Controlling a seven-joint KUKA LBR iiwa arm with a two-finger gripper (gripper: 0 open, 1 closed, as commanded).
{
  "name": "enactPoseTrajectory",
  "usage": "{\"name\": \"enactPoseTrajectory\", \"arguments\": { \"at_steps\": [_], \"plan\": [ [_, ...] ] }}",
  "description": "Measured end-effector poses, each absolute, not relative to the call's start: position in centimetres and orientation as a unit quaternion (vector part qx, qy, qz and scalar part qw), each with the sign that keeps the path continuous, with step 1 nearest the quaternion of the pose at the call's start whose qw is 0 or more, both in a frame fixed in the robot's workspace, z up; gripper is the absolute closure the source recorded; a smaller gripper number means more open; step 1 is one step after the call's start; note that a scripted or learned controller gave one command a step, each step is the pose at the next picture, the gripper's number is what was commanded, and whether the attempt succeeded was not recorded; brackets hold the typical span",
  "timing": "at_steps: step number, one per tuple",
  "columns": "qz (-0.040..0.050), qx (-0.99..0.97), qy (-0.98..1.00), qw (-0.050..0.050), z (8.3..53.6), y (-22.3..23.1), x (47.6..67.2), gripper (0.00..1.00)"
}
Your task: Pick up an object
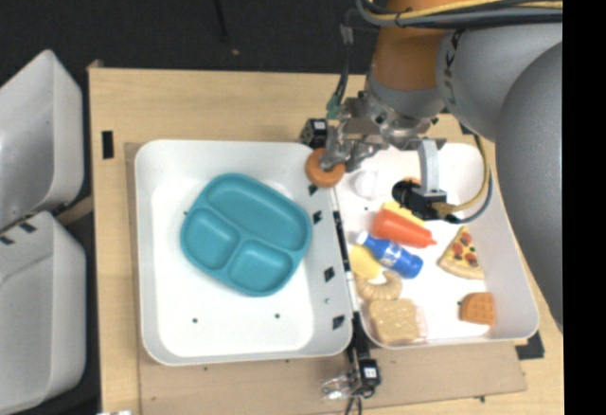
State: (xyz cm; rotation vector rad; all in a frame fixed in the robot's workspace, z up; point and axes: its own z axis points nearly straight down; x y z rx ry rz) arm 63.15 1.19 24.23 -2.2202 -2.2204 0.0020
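Gripper [333, 157] poised over divider between bins, fingers closed on small orange ring [325, 171], held clear of right bin [516, 295] clutter. Teal tray [246, 233] lies left of ring. Judgement: object lifted, likely for transfer.

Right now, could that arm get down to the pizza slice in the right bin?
Probably yes. The pizza slice lies flat with nothing on top, apart from the toy carrot and the blue bottle. The gripper hangs over the bins' divider, near an orange ring.
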Motion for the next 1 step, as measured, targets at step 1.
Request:
{"name": "enactPoseTrajectory", "arguments": {
  "at_steps": [1],
  "plan": [
    [-0.0003,-0.706,-0.708,-0.001,23.35,2.68,63.91,1.00]
  ]
}}
